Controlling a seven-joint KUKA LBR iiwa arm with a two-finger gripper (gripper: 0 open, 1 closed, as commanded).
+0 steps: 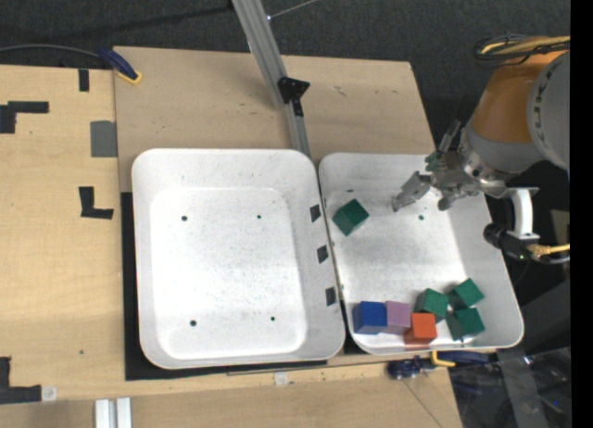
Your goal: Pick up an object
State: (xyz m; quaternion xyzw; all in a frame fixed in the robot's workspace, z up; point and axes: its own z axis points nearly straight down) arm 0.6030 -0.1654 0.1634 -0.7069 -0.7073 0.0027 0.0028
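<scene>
My gripper hangs over the upper right part of the right bin, its two fingers spread open with nothing between them. A green block lies alone to its left, near the bin's upper left corner, well apart from the fingers. Along the bin's near edge sit a blue block, a purple block, an orange block and three green blocks packed together.
The left bin stands beside the right one, with small clips on the shared rim. A slanted metal rail runs down from the top to the bins' junction. The grey and orange arm fills the upper right.
</scene>
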